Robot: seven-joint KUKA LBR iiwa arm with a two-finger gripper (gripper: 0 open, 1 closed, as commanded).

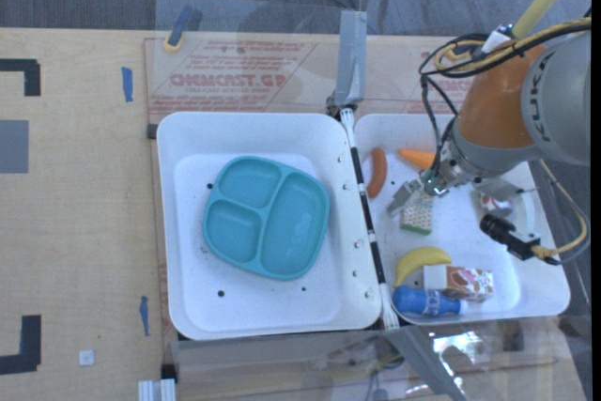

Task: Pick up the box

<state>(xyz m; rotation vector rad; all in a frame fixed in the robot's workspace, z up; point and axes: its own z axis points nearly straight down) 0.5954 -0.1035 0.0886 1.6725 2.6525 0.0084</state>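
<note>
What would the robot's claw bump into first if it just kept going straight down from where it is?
Probably the small speckled block lying in the right bin: the gripper hangs just over it. Height is hard to judge from this slanted view.

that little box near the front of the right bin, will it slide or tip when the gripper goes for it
The box lies flat on its broad face, so tipping looks unlikely. It is small and probably light cardboard, so it may slide on the smooth bin floor. The banana and blue bottle touching it may shift with it.
</note>
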